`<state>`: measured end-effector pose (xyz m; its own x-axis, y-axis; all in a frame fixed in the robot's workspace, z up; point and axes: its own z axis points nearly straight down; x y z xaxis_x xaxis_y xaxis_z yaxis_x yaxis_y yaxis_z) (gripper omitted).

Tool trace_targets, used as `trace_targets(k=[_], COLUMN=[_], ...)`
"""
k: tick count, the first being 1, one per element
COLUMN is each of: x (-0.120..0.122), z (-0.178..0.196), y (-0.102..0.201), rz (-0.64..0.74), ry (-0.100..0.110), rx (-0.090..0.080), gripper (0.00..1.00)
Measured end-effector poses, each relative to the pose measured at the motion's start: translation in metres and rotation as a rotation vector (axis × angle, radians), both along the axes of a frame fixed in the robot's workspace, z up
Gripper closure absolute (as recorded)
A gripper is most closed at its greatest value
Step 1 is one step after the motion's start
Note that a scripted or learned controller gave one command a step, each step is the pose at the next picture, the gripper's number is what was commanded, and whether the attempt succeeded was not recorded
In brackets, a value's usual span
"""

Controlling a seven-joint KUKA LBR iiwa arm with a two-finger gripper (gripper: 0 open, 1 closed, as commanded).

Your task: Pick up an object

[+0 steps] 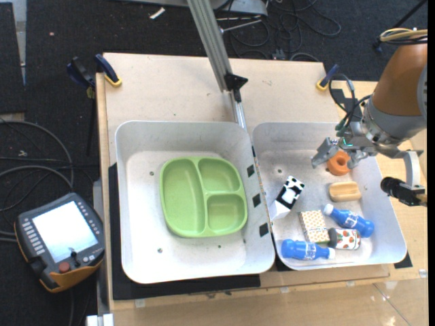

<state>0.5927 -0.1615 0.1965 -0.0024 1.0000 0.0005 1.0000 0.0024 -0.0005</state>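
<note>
We see our two-finger gripper (338, 156) spread apart, straddling a small orange ring-shaped toy (338, 164) in the right white bin (272, 145).

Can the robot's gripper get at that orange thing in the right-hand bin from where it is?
Probably yes: the gripper is right above the orange object, with nothing lying over it.

one fixed camera looks down from above at a slant, far enough back to take in the whole surface (177, 80), both white bins (136, 148) side by side and dark floor beyond. the arm (401, 87) enters from the right.
</note>
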Motion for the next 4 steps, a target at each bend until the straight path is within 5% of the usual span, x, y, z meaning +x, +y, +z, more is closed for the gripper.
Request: trace_targets(k=[1,3,4], x=[0.0,0.0,0.001], z=[0.0,-0.103,-0.091], y=[0.0,-0.001,-0.001], rz=[0.0,-0.002,-0.002], ry=[0.0,0.002,-0.002], rx=[0.0,-0.001,-0.002], gripper=[0.0,0.0,1.0])
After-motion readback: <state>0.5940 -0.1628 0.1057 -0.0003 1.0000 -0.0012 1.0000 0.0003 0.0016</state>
